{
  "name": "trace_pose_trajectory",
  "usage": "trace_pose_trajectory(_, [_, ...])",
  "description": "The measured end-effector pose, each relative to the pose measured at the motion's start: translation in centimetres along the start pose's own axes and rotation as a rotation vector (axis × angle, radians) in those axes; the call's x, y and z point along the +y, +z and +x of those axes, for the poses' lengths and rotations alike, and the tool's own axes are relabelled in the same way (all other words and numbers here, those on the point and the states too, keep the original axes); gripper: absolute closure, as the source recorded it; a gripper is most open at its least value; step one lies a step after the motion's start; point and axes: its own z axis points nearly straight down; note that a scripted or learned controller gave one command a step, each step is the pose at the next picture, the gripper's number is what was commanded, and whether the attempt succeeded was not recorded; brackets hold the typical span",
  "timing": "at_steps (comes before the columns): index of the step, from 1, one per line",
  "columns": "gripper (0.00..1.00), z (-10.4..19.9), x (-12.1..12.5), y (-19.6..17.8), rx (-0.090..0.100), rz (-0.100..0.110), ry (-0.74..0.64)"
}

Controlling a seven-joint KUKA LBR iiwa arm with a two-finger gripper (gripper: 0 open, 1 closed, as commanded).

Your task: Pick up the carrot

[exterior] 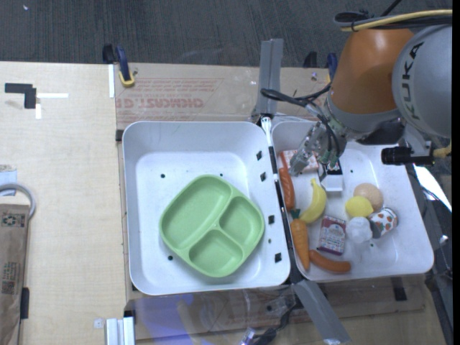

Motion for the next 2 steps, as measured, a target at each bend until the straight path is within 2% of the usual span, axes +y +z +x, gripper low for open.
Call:
trace_pose_trajectory(1, [1.00, -6.1, -0.5, -2.0, -0.001, 0.001, 0.559])
trace_pose_trajectory(2, [1.00, 0.2, 4.7, -2.3, 0.001, 0.006, 1.029])
